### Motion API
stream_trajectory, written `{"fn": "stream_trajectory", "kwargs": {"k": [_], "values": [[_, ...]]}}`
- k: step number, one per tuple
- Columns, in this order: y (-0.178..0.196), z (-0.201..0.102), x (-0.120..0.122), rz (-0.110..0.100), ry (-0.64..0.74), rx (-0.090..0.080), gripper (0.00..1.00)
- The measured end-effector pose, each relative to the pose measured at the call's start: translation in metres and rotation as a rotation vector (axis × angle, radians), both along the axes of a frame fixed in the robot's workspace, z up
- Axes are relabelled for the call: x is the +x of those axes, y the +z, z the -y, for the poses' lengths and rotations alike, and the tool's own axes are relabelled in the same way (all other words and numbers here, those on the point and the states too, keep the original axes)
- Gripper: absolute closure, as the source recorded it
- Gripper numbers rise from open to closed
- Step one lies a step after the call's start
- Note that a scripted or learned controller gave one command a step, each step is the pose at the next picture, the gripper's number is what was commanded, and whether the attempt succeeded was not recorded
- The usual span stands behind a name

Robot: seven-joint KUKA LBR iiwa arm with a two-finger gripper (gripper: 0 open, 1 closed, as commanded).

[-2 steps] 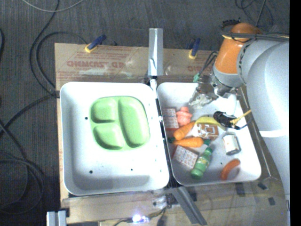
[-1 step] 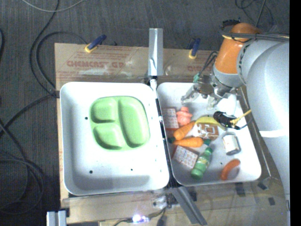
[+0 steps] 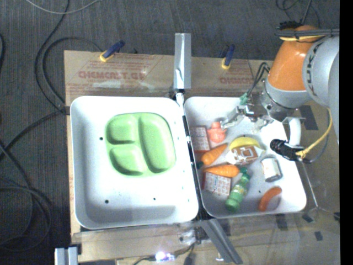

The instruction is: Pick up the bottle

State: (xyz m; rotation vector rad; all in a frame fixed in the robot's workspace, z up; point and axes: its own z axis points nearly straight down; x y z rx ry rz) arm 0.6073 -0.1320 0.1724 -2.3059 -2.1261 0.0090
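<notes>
The bottle point(image 3: 238, 191) is small and green with a darker cap. It lies tilted near the front of the right bin point(image 3: 298, 195), between a patterned card and a red-orange piece. My gripper point(image 3: 246, 114) hangs over the back of that same bin, above a pink-red toy point(image 3: 217, 131) and a yellow banana point(image 3: 246, 143). It is well behind the bottle and apart from it. Nothing shows held in it.
Two carrots point(image 3: 214, 154) point(image 3: 222, 170), a brown packet point(image 3: 245, 155), a small can point(image 3: 271, 169) and a red-orange piece point(image 3: 269, 199) crowd the right bin. The left bin point(image 3: 88, 203) holds a green divided tray point(image 3: 140, 143). A metal post point(image 3: 182, 65) stands behind the bins.
</notes>
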Motion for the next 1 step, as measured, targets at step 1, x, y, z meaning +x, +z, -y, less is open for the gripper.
{"fn": "stream_trajectory", "kwargs": {"k": [1], "values": [[-0.0604, -0.0142, -0.0099, 0.031, -0.040, -0.007, 0.00]]}}
